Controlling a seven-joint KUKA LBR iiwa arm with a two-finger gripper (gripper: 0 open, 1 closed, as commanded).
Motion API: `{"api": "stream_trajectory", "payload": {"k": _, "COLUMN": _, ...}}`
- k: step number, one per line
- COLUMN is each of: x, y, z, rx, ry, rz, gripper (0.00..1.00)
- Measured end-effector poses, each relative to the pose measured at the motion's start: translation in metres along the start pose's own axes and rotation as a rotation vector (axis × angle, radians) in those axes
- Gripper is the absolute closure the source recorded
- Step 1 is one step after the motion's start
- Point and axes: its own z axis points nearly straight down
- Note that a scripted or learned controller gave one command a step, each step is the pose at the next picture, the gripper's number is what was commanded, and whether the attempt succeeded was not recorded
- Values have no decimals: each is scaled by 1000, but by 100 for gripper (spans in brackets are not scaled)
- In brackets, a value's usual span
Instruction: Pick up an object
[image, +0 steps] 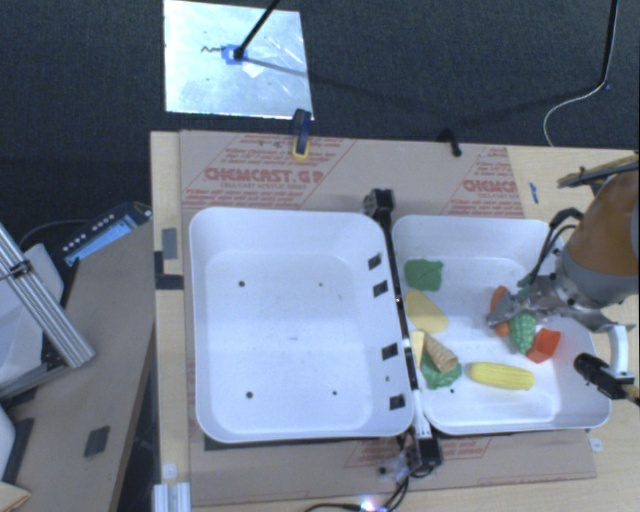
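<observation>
Right now I am reaching in over the right edge of the bench (330, 165), which is carrying two white bins side by side. Nothing is lying in the left bin (290, 320), so it is giving me no reason to go there; everything worth taking is sitting in the right bin (480, 235). My arm (610, 250) is leaning low over that bin's right rim, and my claw (505, 315) is pressing down among a cluster of toys near the right side, probably because that is where the pieces are crowding closest. Whether it is clenched or released I cannot tell; the tip is blurring into the toys.

Going down in size: a yellow corn cob (502, 376) is lying near the bin's front edge, a pale yellow piece (427, 314) is sitting close to the left wall, a green leafy piece (424, 273) is lying just behind it, and a cone (437, 350) is resting on another green bit near the front left corner. Right at my claw, a green broccoli (523, 335), a red piece (543, 345) and an orange piece (499, 297) are bunching together. I judge the broccoli or the orange piece to be my target.
</observation>
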Motion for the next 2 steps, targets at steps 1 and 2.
{"api": "stream_trajectory", "payload": {"k": 1, "x": 67, "y": 47, "z": 11, "rx": 0, "ry": 2, "rz": -9, "gripper": 100}}
{"api": "stream_trajectory", "payload": {"k": 2, "x": 178, "y": 56, "z": -95, "rx": -7, "ry": 5, "rz": -13, "gripper": 100}}
